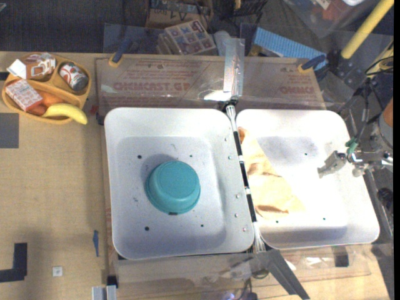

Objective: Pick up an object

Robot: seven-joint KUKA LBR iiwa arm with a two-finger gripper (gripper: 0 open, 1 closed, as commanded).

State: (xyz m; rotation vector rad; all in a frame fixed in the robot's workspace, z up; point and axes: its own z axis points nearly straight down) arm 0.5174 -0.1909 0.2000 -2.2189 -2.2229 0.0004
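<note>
A teal bowl lies upside down in the middle of the left bin. A tan crumpled cloth lies against the left wall of the right bin. My gripper hangs over the right bin's right side, well apart from the cloth, and nothing shows in its grasp. Glare on the bin floor washes out the detail around it.
A yellow tray with a banana, cans and small boxes sits on the bench at the far left. A clear plastic wall stands behind both bins. Cables and arm hardware crowd the right edge.
</note>
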